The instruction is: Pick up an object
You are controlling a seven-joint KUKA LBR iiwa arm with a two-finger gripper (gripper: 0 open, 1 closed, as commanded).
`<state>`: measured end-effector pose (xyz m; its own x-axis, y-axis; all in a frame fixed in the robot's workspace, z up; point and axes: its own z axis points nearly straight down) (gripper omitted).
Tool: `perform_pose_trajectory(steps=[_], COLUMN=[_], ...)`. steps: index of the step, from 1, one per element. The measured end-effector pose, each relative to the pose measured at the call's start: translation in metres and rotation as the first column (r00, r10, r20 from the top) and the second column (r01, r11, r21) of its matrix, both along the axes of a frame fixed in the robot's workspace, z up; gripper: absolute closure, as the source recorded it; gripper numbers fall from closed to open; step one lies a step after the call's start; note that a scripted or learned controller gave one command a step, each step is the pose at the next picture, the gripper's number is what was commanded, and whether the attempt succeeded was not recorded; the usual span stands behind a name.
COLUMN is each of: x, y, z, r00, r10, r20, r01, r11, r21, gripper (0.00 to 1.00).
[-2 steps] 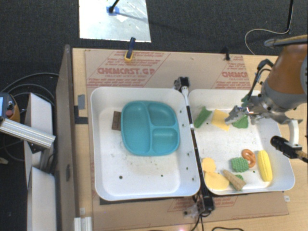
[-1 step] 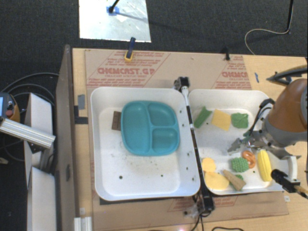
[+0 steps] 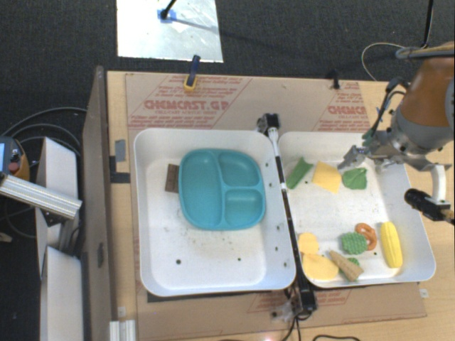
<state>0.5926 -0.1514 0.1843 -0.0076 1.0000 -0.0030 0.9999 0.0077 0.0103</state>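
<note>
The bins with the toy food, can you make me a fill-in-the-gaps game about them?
1. The teal divided plate lies in the ____ bin.
2. The corn cob is coloured ____.
3. The tool hovers above the ____ bin.
4. The pretzel sits between the green ridged piece and the ____.

Missing words: left; yellow; right; corn cob

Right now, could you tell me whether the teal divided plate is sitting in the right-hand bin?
No, the teal divided plate lies in the left bin, while the right bin holds the small food toys.
</note>
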Motion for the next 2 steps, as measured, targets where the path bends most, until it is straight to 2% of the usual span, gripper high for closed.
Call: perform_pose_trajectory(steps=[1, 2], x=[-0.01, 0.013], y=[-0.03, -0.04], z=[-0.094, -0.08], r00=[1.0, 1.0], r10=[-0.008, -0.003], r20=[-0.011, -0.005], r01=[0.008, 0.003], r11=[1.0, 1.0], r21=[0.002, 0.001], gripper=[0.0, 0.0])
